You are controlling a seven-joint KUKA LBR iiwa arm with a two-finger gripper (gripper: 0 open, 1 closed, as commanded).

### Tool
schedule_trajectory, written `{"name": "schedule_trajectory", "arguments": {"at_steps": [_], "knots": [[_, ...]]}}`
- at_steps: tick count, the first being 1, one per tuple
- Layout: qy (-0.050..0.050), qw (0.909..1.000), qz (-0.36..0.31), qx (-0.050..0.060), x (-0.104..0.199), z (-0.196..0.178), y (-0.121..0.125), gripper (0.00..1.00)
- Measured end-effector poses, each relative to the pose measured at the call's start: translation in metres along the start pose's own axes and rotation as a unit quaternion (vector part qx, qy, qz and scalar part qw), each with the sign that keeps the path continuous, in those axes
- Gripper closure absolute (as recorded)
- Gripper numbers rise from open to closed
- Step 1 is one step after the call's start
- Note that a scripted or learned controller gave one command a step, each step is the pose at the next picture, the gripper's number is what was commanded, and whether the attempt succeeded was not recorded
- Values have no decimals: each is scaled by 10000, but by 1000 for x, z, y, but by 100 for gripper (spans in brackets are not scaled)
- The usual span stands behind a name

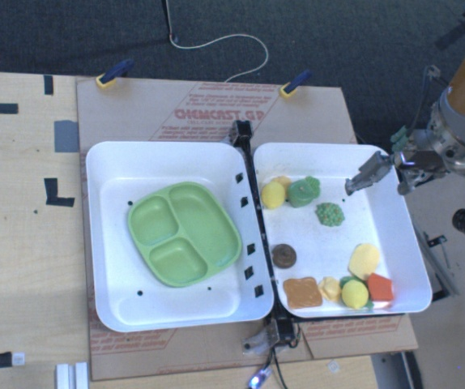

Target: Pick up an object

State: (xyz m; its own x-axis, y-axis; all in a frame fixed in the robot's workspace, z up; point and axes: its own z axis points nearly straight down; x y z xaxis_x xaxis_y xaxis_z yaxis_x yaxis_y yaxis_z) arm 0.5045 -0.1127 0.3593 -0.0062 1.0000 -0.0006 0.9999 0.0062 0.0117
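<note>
Objects sit in right bin [394, 217]: toast slice [301, 292], lemon [355, 293], red block [380, 288] nearest; green broccoli [329, 214] farther. Gripper [386, 175] fingers spread open, empty, above bin's far right corner, right of broccoli, apart.

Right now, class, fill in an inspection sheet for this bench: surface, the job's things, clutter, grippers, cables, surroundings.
Surface: cardboard sheet on a wooden bench, held by two blue-and-yellow clamps; left bin and right bin side by side on it.
Job's things: right bin holds toy foods: yellow lemon, green pieces, brown disc, toast slice, yellow and red pieces in the near corner.
Clutter: green divided plate in the left bin.
Grippers: gripper above the right bin's far right corner, jaws apart, holding nothing.
Cables: white cable on the floor beyond the bench.
Surroundings: dark carpet.
</note>
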Motion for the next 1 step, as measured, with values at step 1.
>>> {"name": "schedule_trajectory", "arguments": {"at_steps": [1], "knots": [[-1, 10000, 18, 65, -2, -2, 0, 100]]}}
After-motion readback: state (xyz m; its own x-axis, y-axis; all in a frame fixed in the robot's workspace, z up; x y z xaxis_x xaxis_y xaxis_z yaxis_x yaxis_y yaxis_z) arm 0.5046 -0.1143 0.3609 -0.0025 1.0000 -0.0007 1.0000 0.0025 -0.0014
